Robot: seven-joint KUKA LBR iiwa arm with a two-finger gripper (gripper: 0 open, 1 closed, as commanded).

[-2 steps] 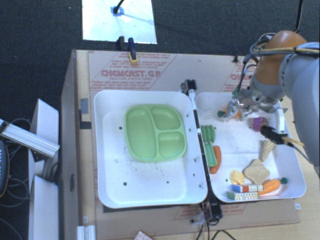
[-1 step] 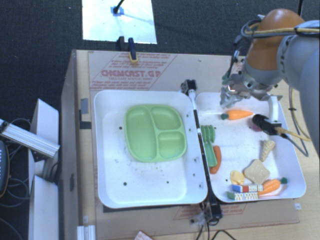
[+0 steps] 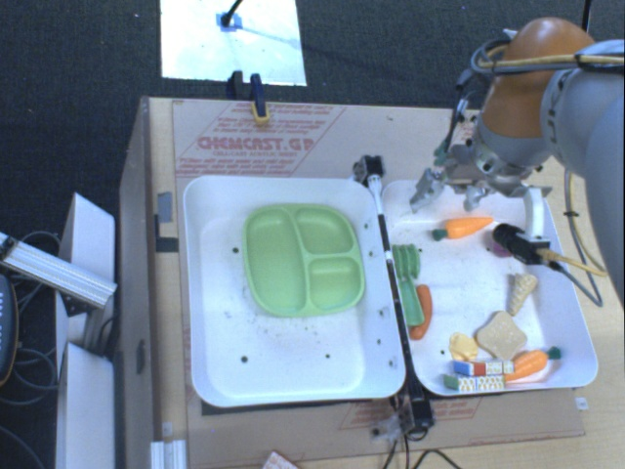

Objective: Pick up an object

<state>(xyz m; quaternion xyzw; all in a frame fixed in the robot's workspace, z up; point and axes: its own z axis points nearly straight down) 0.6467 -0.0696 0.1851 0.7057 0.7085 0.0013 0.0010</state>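
My gripper (image 3: 449,196) hangs over the far end of the right bin (image 3: 576,335), its two fingers spread apart with nothing between them. Just below it lies an orange toy carrot (image 3: 464,228) with a green tip. Along the bin's left wall sit a green toy vegetable (image 3: 408,279) and a second small carrot (image 3: 422,314). Nearer the front are a waffle cone (image 3: 521,291), a slice of toast (image 3: 501,335), a yellow piece (image 3: 463,345), a third carrot (image 3: 530,362) and a small printed box (image 3: 479,376).
The left bin (image 3: 220,360) holds a green divided plate (image 3: 301,260). A ridge with a black clip (image 3: 369,169) at its far end separates the two bins. Cardboard lies under both bins, and a white sheet (image 3: 229,27) lies beyond it.
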